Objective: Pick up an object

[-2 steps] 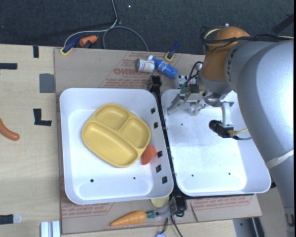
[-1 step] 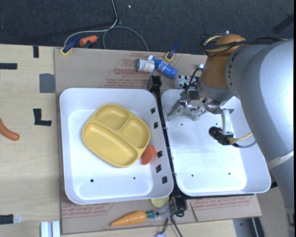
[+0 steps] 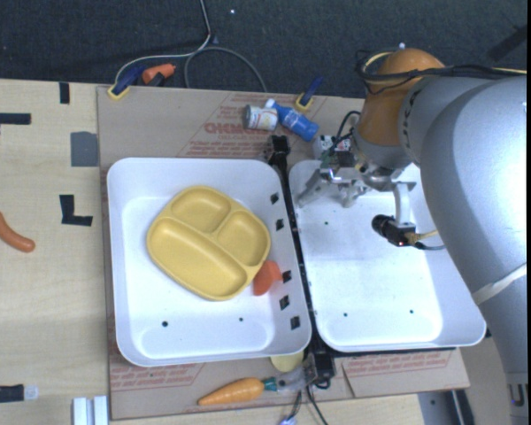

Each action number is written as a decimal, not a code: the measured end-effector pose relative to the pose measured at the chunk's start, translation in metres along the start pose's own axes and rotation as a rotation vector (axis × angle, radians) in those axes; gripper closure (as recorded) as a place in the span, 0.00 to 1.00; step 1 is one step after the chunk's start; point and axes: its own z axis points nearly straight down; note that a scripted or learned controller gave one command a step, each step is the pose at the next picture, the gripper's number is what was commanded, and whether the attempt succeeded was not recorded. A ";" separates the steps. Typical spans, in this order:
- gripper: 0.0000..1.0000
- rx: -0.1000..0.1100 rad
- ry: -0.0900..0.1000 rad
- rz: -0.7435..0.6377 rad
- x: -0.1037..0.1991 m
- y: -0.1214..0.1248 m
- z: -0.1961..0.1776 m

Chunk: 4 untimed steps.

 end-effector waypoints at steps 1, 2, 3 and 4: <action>0.00 -0.009 0.001 0.002 0.000 -0.022 -0.001; 0.00 -0.003 0.002 0.000 -0.002 0.001 0.000; 0.00 -0.005 -0.001 0.003 -0.002 0.000 0.000; 0.00 -0.010 0.001 0.002 -0.002 -0.028 -0.001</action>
